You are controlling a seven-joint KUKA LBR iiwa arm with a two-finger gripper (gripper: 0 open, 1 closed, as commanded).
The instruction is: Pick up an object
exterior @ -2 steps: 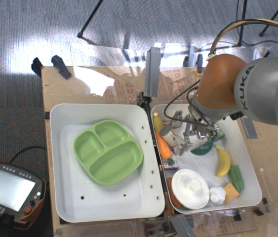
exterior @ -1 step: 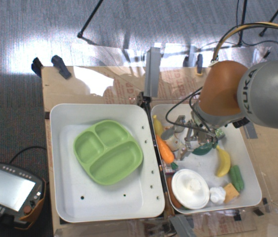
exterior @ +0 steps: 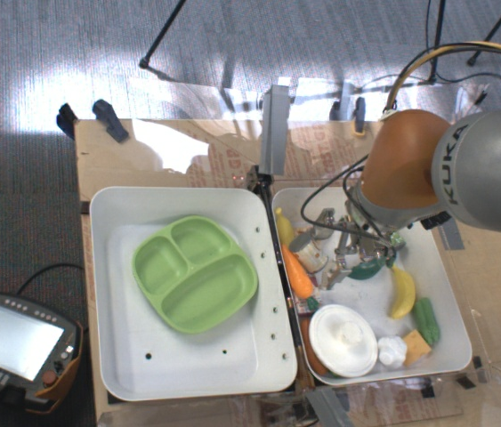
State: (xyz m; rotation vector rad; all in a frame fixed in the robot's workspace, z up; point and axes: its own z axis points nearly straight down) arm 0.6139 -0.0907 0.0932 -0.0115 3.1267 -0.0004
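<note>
Over the right bin [exterior: 450, 278] the gripper [exterior: 350, 254] hangs low among toys near the carrot [exterior: 299, 276] and banana [exterior: 401, 292], grip state unclear, probably empty; should drop squarely on one item.

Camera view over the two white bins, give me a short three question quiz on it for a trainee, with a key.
1. True or false: the light green plastic divided plate lies in the left shallow white bin.
2. Which lies beside the yellow toy banana in the right shallow white bin? A) green toy cucumber B) red mug C) blue spoon
3. Fill in: the two-finger gripper hangs over the ____ bin, near the orange toy carrot.

Key: 1 true. 2 A. 3 right.
</note>
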